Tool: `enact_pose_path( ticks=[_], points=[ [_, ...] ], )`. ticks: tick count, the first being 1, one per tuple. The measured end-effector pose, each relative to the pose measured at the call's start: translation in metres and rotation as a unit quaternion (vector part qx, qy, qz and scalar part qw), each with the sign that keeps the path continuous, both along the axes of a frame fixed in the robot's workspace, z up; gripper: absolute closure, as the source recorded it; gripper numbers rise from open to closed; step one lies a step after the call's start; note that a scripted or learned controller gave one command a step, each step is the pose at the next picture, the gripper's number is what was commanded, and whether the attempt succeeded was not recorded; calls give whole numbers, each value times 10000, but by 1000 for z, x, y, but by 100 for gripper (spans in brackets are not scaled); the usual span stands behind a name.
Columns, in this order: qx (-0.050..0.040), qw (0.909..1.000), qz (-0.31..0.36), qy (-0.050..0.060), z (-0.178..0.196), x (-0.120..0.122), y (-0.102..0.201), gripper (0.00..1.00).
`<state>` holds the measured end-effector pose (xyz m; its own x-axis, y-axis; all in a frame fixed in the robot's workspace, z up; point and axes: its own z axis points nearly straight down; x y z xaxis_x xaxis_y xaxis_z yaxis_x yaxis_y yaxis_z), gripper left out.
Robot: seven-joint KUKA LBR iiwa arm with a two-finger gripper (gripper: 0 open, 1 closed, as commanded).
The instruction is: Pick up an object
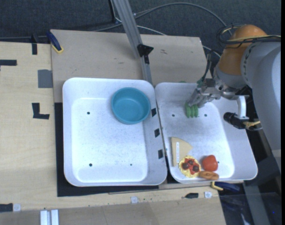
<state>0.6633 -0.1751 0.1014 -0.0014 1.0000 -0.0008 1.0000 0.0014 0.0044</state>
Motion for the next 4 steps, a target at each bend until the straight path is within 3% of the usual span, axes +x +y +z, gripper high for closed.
enact_pose_path(
  ticks=[3,4],
  points=[
    [0,10000,-4,6,142,-5,7,100],
    [9,10000,18,18,149,-6,64,100]
  ],
)
